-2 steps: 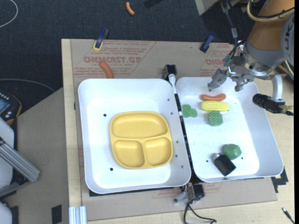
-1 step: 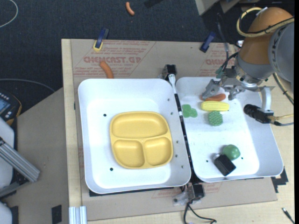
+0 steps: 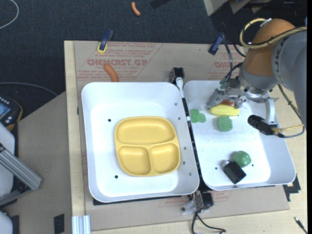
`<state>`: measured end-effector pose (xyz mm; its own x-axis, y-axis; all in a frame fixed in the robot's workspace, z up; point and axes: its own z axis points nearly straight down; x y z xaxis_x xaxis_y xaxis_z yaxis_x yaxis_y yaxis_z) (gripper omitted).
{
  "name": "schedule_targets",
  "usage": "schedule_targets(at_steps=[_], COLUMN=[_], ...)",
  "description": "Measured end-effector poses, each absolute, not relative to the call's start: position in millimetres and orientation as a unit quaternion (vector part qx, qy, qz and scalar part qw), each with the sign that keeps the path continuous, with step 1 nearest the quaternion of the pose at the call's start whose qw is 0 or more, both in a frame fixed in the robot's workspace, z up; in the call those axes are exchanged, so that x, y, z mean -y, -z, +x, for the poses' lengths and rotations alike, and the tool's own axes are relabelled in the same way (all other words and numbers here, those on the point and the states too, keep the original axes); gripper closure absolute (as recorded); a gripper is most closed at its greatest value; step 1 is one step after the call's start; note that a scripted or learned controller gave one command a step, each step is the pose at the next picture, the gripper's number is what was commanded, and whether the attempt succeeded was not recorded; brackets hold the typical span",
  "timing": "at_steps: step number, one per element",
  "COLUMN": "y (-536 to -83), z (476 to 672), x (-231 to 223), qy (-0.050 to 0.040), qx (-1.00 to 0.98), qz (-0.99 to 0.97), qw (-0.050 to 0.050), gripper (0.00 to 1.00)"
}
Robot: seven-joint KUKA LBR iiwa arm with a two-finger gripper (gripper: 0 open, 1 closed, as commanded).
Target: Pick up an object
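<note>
Right bin [image 3: 273,172]: gripper [image 3: 225,100] low near far edge, directly above corn cob [image 3: 224,111], finger state cannot be told; green ball [image 3: 224,124] beside cob; green piece [image 3: 197,116] at left wall; green round toy [image 3: 241,157] and black block [image 3: 234,171] near front edge; left bin [image 3: 97,130]: yellow divided tray [image 3: 146,145] at centre.

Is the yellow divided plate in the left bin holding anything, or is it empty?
Empty. The yellow plate lies flat in the left bin, and all three of its compartments show bare yellow surface.
</note>
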<state>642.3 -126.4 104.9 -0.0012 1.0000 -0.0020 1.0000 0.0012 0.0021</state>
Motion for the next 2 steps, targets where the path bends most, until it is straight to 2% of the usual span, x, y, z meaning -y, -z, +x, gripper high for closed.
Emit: schedule_targets(at_steps=[1, 2], y=[-83.8, -96.1], z=[642.3, 643.3], x=[125.4, 125.7], qy=[0.001, -0.0001], qx=[-0.708, -0.707], qz=[0.707, 0.707], qw=[-0.002, 0.0], gripper=[0.0, 1.0])
